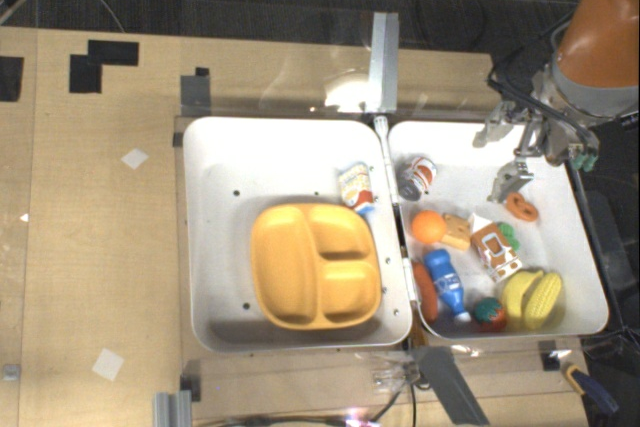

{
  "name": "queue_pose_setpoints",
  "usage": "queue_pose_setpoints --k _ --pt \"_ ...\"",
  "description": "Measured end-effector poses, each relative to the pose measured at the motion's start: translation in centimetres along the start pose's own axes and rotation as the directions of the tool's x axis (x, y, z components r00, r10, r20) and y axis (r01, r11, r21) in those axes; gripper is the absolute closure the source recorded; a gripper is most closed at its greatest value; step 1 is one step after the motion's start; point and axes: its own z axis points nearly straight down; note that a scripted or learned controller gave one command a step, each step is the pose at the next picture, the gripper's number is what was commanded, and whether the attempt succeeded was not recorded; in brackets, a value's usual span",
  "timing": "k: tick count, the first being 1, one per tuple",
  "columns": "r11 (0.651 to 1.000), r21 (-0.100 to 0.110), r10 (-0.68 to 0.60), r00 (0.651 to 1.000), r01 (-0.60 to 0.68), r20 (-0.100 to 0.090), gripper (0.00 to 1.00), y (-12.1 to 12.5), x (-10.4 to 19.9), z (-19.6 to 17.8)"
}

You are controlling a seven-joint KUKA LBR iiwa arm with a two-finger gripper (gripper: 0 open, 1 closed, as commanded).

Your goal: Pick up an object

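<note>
Plainly, our end effector (508, 158) hung with fingers apart and empty above the orange pretzel toy (520, 207), which we judged light, stiff, best pinched across its width.

the arm (600, 45) ends in a broad orange band over a grey collar, black cables looping beside it, and below hangs a silver metal gripper (510, 155) of slim, angular, dull grey fingers.
</note>
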Motion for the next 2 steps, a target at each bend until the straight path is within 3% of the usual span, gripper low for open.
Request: queue_pose_setpoints --k 1,2 --pt "0.992 0.003 -0.128 0.992 0.128 0.004 0.00 -6.0 0.4 -4.2" --pt "0.996 -0.002 -0.091 0.996 0.091 0.000 0.00 -2.6 -1.7 14.8"
